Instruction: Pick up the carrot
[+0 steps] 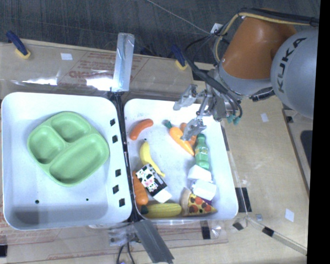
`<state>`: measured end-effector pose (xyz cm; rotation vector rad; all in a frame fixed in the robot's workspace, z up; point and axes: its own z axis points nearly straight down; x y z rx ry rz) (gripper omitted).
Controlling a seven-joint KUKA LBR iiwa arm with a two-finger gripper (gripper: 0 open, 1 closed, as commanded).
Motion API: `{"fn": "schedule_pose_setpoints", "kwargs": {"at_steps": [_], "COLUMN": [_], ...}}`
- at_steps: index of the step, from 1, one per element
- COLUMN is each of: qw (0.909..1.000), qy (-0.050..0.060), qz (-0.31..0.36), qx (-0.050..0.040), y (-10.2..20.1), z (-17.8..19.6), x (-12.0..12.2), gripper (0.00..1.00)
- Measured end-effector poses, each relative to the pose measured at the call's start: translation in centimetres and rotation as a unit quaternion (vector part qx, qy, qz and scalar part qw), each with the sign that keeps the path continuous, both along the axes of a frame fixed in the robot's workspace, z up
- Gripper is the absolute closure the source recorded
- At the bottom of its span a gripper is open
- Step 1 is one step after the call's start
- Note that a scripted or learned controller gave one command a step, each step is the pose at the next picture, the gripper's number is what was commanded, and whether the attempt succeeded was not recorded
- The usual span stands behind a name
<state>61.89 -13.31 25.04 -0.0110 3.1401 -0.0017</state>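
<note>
1. Along the right bin's [229,176] near wall lay a corn cob [162,210] and a pizza slice [198,204].
2. Toward its far right corner lay the carrot [181,139], long axis slanting from far-left to near-right.
3. The tool [194,127] hung just over the carrot's far end; whether it was open or gripping could not be told.

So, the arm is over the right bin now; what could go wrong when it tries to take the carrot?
1. The carrot lies tilted against the green bottle, so the gripper may catch or knock over the bottle.
2. It also lies close to the bin wall, which leaves little room on that side.
</note>
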Motion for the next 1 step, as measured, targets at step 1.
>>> {"fn": "schedule_pose_setpoints", "kwargs": {"at_steps": [1], "qw": [0.9987], "qy": [0.007], "qz": [-0.051], "qx": [0.0016], "y": [-0.76], "z": [-12.73], "x": [0.42], "gripper": [0.0]}}
